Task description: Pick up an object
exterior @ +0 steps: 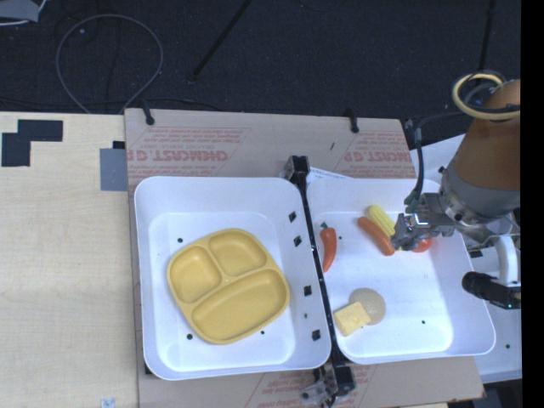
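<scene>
My gripper [411, 238] hangs low over the right part of the right bin [425, 338], beside an orange carrot-like piece [375, 235] and a yellow corn cob [380, 219]. A small red object [422, 246] shows just under the gripper; whether it is held I cannot make out. An orange-red pepper [328, 247] lies near the divider. Nearer the bin's front lie a yellow cheese block [351, 318] and a tan round cookie [371, 303].
The left bin [157, 211] holds a yellow divided plate [227, 284]. A black clip rail [309, 253] runs between the bins. Cardboard lies under both bins, and the arm's grey body [484, 177] fills the right side.
</scene>
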